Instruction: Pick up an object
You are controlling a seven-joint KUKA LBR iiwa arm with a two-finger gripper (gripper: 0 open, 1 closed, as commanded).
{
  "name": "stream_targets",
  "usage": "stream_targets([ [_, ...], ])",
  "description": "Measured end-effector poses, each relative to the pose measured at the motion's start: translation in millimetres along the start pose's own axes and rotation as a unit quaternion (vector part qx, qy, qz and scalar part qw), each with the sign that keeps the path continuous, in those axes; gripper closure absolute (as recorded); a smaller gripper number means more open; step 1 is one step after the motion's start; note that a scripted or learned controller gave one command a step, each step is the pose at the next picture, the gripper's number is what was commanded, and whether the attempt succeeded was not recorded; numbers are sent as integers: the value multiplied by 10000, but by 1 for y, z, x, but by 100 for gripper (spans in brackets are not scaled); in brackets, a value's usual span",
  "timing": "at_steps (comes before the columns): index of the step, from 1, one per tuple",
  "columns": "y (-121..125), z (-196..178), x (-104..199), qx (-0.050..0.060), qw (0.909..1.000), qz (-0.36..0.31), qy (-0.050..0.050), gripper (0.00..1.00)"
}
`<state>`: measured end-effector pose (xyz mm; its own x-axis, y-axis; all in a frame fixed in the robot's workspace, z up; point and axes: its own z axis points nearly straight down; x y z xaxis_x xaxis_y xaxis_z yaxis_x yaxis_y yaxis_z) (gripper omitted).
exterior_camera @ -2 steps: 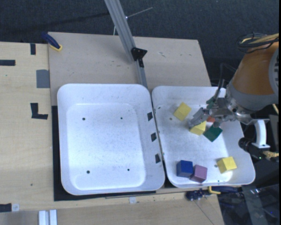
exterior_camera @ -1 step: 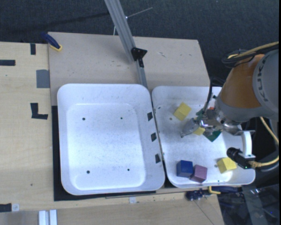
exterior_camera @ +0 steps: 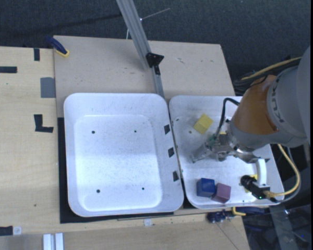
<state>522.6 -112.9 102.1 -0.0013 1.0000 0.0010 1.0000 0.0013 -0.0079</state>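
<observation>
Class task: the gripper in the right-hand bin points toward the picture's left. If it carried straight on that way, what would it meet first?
Probably bare floor of the right bin, then its left wall. The gripper points between the yellow block and blue block; depth is uncertain.

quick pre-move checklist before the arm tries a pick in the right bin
1. Targets present in the right bin: ok. A yellow block, a blue cube and a purple block lie there.
2. End effector over the right bin: ok, it sits between the yellow block and the blue cube.
3. End effector holding anything: cannot tell, nothing shows between its tips.
4. Blue cube free to grasp alone: not ok, the purple block sits against it.
5. Yellow block free to grasp alone: ok, it lies apart from the others.
</observation>
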Motion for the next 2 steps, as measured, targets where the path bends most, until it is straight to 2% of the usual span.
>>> stream_targets([
  [1,1,-13,0,-16,10000,-3,3,100],
  [2,2,-75,-4,-61,10000,1,-11,100],
])
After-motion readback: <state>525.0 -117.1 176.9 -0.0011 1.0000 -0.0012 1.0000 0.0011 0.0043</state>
